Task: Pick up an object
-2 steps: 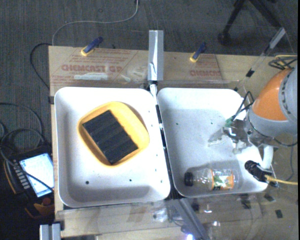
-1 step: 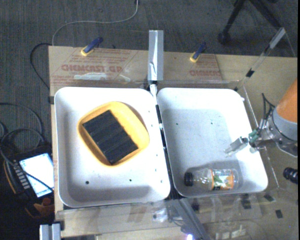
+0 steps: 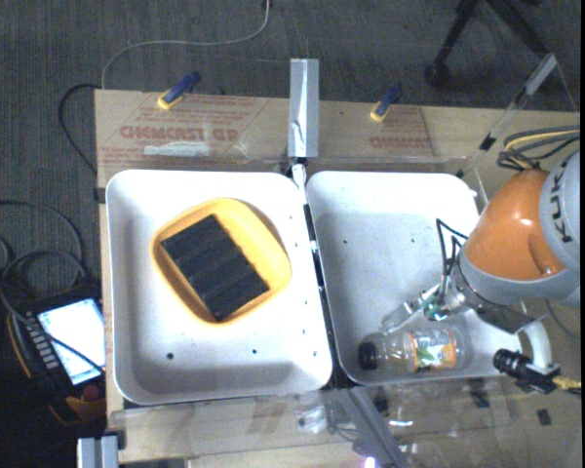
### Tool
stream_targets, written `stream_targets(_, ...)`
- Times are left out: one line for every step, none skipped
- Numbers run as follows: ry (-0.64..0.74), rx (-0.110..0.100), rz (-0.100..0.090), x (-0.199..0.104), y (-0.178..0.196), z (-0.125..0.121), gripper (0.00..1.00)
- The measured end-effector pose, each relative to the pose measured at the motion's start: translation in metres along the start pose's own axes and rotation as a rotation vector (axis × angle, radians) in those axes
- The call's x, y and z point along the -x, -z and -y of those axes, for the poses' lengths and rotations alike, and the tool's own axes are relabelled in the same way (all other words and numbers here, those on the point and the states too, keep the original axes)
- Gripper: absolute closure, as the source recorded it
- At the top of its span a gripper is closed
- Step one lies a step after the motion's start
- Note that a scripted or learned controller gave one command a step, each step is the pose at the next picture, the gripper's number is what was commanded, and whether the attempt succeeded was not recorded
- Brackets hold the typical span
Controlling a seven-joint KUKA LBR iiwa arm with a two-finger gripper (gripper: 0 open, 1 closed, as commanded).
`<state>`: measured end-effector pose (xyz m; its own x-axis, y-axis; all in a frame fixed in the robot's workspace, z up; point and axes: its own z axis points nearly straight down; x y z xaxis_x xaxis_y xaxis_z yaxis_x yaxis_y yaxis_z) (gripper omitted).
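A clear plastic bottle (image 3: pixel 416 350) with a black cap lies on its side along the front wall of the right bin (image 3: pixel 380 222), cap pointing left. My gripper (image 3: pixel 424 308) hangs just above the bottle's middle, under the orange-banded wrist (image 3: pixel 512 237), which reaches in from the right. The arm hides much of the gripper, and I see nothing held in it. In the left bin (image 3: pixel 136 291) sits a yellow dish (image 3: pixel 268 232) with a black ribbed pad (image 3: pixel 214 266) lying in it.
A metal divider strip (image 3: pixel 303 115) runs between the bins at the back. Two blue-and-yellow clamps (image 3: pixel 178 90) (image 3: pixel 385 102) hold the cardboard backing. Cables and a lit device (image 3: pixel 68 334) lie on the floor to the left.
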<state>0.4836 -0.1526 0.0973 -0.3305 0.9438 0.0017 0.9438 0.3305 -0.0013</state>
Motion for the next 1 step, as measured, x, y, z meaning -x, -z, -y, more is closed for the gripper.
stream_targets(-0.409, -0.001, 0.002, 0.0286, -0.0005, 0.0026, 0.0)
